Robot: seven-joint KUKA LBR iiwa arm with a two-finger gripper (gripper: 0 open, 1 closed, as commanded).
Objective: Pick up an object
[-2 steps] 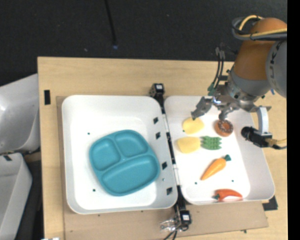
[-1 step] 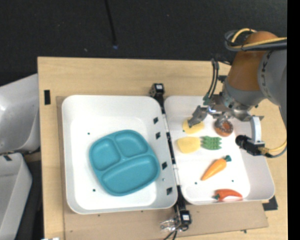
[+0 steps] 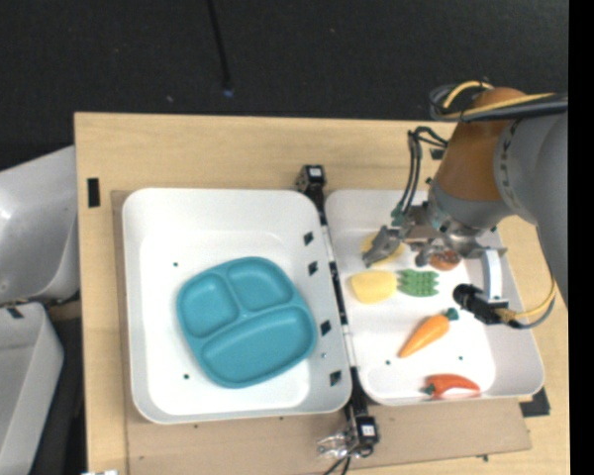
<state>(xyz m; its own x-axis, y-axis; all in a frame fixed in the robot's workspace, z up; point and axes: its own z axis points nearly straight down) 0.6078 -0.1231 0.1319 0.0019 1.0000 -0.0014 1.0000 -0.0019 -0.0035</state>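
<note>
The grey two-finger gripper (image 3: 408, 243) is positioned low in the right-hand shallow white bin (image 3: 515, 364), near its far edge. Whether it is open or closed cannot be determined. A yellow rounded toy food piece (image 3: 372, 286) lies just below it, touching a green ridged toy vegetable (image 3: 418, 284). An orange toy carrot (image 3: 425, 333) lies nearer the front, and a red toy pepper (image 3: 449, 386) lies at the front wall. The left-hand white bin (image 3: 148, 364) contains a teal three-compartment plastic plate (image 3: 246, 321).
</note>
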